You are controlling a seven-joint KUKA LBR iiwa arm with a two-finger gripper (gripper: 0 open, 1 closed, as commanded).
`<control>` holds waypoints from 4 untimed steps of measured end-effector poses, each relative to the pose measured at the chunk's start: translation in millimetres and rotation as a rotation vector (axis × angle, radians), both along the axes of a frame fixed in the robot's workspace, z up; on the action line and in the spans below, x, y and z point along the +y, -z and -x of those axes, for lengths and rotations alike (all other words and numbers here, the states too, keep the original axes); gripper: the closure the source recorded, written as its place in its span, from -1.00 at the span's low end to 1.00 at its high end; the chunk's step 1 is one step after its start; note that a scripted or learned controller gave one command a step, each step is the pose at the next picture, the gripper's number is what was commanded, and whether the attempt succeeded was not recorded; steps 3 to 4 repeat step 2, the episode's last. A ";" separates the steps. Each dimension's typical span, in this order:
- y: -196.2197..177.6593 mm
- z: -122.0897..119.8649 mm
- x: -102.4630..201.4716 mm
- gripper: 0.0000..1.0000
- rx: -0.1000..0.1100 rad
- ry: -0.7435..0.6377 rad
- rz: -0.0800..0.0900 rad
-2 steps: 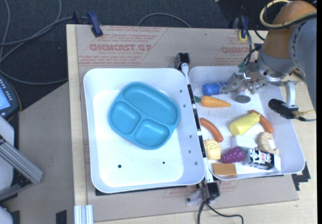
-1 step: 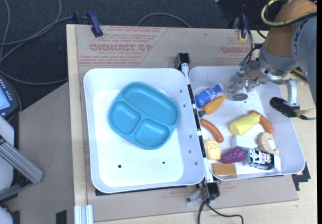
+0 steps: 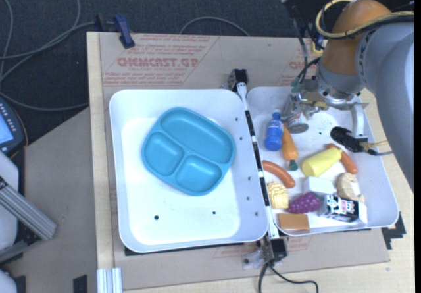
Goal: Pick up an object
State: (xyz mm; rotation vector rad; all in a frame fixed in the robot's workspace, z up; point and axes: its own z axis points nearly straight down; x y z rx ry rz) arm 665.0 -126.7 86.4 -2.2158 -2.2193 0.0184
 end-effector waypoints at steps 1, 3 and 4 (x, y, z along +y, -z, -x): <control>1.5 4.0 -32.4 1.00 -0.011 0.004 -0.003; -105.9 13.5 51.8 1.00 -0.023 -0.007 -0.005; -105.9 13.5 51.8 1.00 -0.023 -0.007 -0.005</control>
